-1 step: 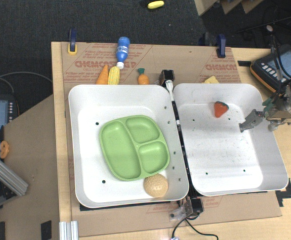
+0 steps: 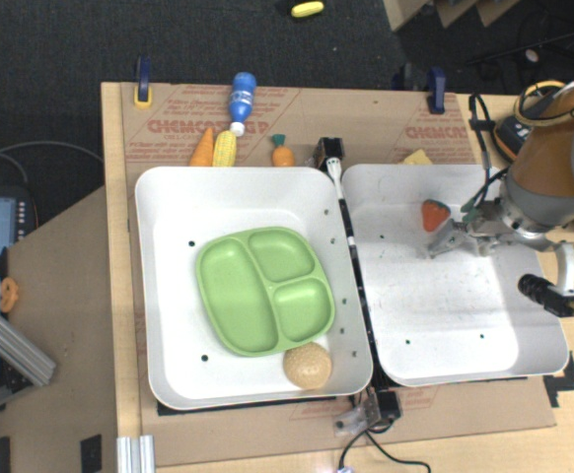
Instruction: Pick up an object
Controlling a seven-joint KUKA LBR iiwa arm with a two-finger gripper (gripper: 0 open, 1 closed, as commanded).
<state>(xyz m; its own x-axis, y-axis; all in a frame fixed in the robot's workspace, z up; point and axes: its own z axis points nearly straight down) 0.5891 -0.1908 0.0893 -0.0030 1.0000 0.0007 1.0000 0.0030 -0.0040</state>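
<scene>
A small red and orange object (image 2: 435,215), perhaps a toy strawberry, lies in the right bin (image 2: 435,333) near its far edge. My gripper (image 2: 445,241) reaches in from the right and hangs low over the bin floor just in front of and right of the red object, close to it. A green divided plate (image 2: 264,289) fills the middle of the left bin (image 2: 169,215). A tan round ball (image 2: 308,365) rests against the plate's near right corner.
Behind the bins on the cardboard lie a blue and white bottle (image 2: 242,100), a corn cob (image 2: 225,148), a carrot (image 2: 202,148), a smaller carrot (image 2: 282,153) and a yellow piece (image 2: 417,158). A black divider (image 2: 346,254) runs between the bins.
</scene>
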